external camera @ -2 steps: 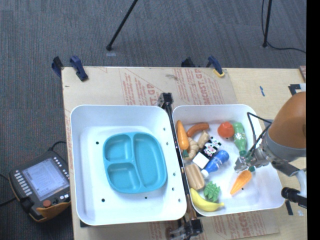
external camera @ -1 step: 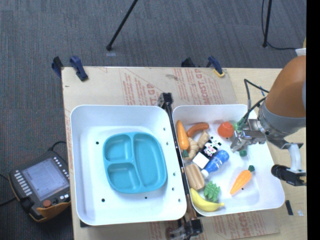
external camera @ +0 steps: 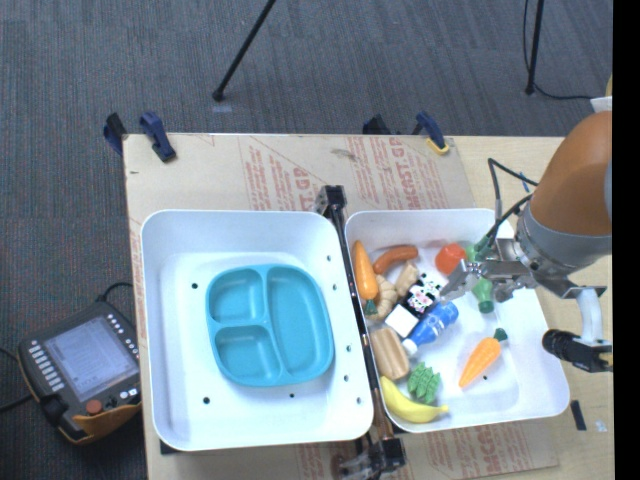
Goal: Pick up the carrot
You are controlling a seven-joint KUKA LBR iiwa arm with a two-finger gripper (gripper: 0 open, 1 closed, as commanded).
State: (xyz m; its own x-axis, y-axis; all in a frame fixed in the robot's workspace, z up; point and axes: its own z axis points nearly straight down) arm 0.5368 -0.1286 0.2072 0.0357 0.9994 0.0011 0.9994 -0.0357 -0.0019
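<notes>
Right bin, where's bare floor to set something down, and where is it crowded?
The shallow white right bin has bare floor along its near right corner, bordered by the orange toy carrot and yellow toy banana. Its left half is crowded. The blue divided plastic plate has bare compartments.

A blue divided plate (external camera: 270, 324) is seen in the left bin (external camera: 160, 268). In the right bin (external camera: 545, 388), the carrot (external camera: 480, 360) is laid near the front right, apart from a banana (external camera: 412, 405). The gripper (external camera: 482, 278) is held above the bin's back right, well clear of the carrot.
</notes>
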